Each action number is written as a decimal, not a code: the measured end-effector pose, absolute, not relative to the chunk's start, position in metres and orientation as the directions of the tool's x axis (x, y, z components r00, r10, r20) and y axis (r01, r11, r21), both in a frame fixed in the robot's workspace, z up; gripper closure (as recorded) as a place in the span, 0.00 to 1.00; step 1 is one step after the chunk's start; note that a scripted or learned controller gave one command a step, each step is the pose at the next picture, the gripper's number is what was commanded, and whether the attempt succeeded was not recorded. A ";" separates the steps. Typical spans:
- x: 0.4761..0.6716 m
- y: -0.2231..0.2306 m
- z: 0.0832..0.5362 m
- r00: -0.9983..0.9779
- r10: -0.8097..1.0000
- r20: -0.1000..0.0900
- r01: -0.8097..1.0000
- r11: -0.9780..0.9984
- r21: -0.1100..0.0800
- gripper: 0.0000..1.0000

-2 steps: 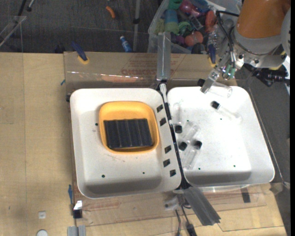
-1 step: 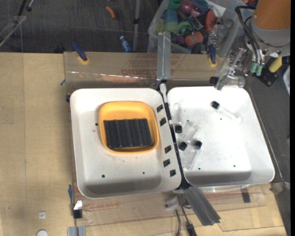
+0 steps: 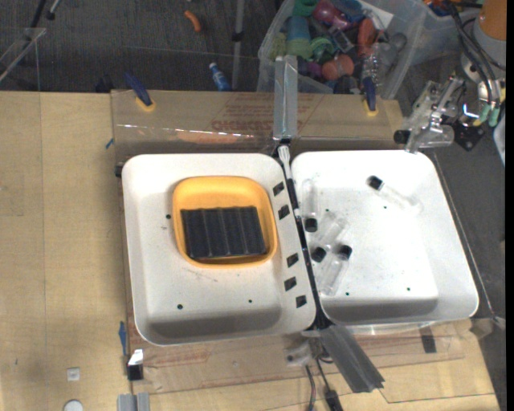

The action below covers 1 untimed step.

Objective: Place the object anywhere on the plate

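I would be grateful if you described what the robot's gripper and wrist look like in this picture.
The gripper at the upper right is bare silvery metal, built from thin angular brackets and plates. Behind it, several dark cables loop and bundle together, with small green parts among them. A bit of the orange band shows at the top corner, beside grey casing.

Robotics lab, clamped bench (image 3: 56, 201), twin white bins (image 3: 144, 265), cables (image 3: 317, 389)

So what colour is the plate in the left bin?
Orange-yellow plate, under a dark ribbed object, in the camera view.
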<state>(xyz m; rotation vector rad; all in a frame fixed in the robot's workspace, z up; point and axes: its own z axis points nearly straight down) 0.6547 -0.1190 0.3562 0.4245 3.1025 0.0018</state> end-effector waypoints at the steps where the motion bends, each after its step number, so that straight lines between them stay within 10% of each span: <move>1: 0.659 -0.146 0.352 -0.982 0.189 -0.010 0.189 0.982 0.001 1.00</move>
